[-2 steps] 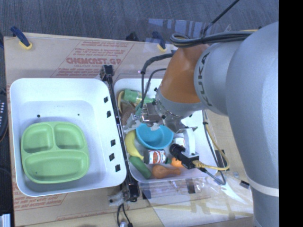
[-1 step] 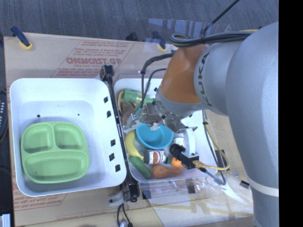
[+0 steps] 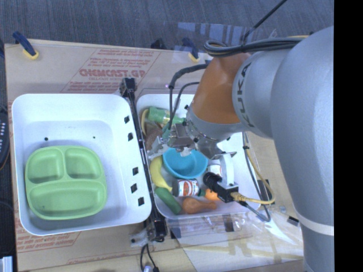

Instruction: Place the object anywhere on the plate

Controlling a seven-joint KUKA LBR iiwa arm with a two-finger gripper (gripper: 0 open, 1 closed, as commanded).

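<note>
Cluttered toy food, with a blue plastic bowl (image 3: pixel 185 163) at frame centre, crowds the right white bin (image 3: pixel 249 191) under the gripper (image 3: pixel 180 136), whose grasp I cannot tell, while the green divided plate (image 3: pixel 65 181) waits lower left.

We see the grey arm (image 3: pixel 295 95) entering from the right and filling that side of the view, its orange band (image 3: pixel 218 92) just above the wrist, the wrist angled down and leftward, the gripper (image 3: pixel 180 137) low beneath it, its finger state indistinct.
</note>
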